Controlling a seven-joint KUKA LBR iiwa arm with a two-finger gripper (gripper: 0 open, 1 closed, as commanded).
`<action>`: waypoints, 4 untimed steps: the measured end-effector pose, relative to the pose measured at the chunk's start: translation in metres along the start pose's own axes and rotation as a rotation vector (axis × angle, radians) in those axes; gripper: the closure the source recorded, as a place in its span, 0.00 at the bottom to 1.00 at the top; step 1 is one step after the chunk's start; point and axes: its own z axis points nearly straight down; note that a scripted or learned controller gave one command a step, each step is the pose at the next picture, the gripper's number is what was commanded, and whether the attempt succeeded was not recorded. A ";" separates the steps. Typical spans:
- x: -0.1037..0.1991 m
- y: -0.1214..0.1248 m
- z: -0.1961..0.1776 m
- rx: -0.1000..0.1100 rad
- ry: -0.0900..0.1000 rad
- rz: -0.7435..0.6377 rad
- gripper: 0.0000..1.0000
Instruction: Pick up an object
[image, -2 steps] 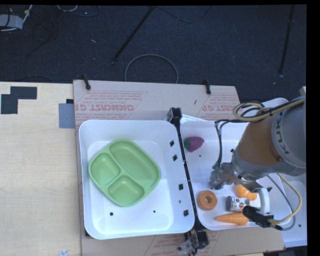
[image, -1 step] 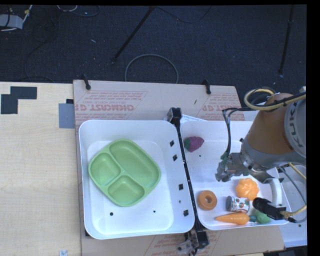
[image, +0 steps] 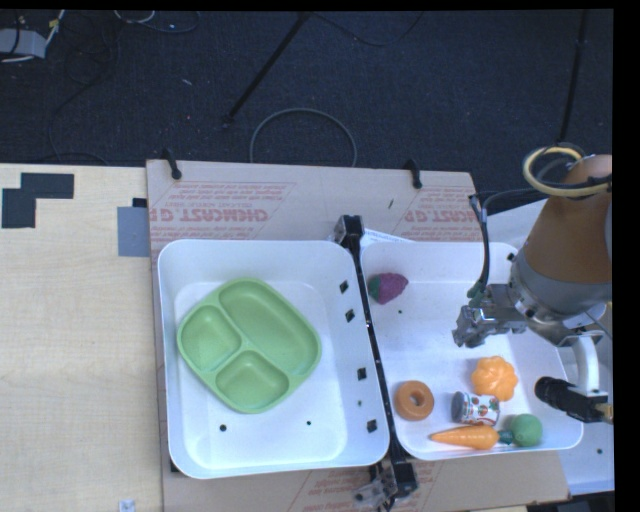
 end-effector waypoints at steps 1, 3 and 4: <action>-0.001 0.002 -0.043 0.000 0.000 -0.001 1.00; 0.108 0.016 -0.039 0.006 0.002 -0.005 1.00; 0.155 0.037 -0.038 0.005 0.001 -0.004 1.00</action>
